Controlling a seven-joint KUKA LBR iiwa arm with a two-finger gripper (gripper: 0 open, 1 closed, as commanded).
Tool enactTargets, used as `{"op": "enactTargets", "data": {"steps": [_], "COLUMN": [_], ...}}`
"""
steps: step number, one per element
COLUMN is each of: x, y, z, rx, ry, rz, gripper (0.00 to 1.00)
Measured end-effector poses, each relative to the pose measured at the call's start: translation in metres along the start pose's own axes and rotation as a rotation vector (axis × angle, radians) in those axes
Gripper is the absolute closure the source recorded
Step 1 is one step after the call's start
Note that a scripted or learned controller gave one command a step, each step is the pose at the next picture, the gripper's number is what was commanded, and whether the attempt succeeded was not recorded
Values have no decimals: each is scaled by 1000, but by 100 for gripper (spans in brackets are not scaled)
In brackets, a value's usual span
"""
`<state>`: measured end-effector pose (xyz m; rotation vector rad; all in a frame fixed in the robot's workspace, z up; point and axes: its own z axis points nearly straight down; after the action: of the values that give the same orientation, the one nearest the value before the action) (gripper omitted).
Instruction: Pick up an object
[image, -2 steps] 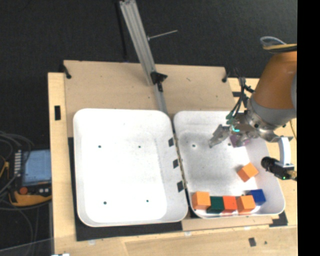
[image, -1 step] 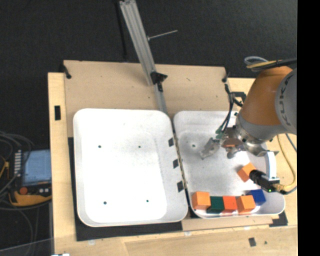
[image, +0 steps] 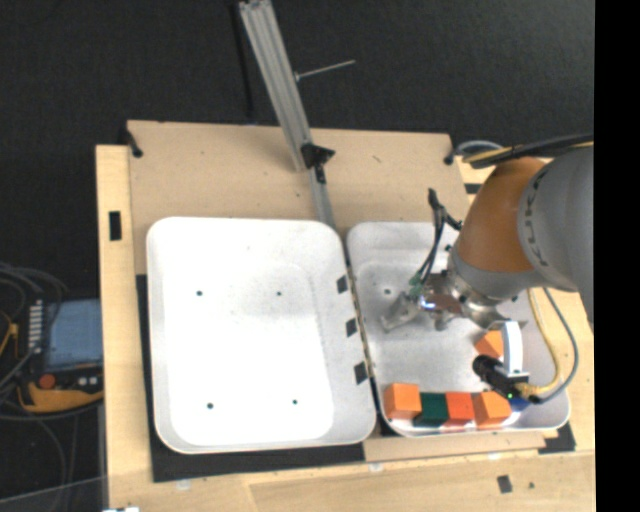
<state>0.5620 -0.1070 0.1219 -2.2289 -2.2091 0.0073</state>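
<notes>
Grey arm (image: 520, 230) — tool (image: 405, 308) low in right bin (image: 400, 250).

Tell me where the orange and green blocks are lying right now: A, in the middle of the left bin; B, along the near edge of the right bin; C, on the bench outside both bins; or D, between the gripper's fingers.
B: the orange blocks and the green block sit in a row along the near edge of the right bin, apart from the gripper.
</notes>
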Motion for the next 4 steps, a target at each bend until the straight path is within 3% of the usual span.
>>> {"op": "enactTargets", "data": {"steps": [1, 2, 4], "x": [-2, -3, -6], "y": [1, 2, 6], "z": [25, 13, -74], "rx": [-7, -12, -12], "ry": [-2, 0, 0], "rz": [-4, 5, -12], "gripper": [0, 100, 100]}}
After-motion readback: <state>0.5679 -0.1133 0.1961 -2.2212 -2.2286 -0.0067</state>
